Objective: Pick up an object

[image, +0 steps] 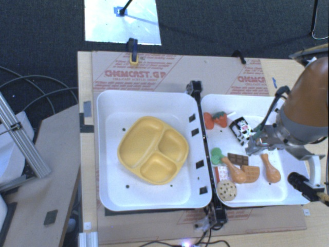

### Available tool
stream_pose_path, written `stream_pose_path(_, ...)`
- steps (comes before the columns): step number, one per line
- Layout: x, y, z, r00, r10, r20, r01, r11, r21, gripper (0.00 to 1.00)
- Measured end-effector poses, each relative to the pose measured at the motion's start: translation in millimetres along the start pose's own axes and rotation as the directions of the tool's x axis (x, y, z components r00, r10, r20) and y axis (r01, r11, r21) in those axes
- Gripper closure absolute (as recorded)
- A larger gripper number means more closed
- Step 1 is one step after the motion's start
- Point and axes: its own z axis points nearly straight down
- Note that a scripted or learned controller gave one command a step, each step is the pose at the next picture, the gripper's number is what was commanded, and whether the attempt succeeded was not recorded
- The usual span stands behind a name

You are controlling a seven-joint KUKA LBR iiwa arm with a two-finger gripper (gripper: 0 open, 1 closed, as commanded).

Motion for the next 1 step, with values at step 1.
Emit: stream_pose_path(1, -1.7, 0.9, -8.8, 1.000, -0.001, 0.001, 0.001, 1.000, -0.001, 1.00)
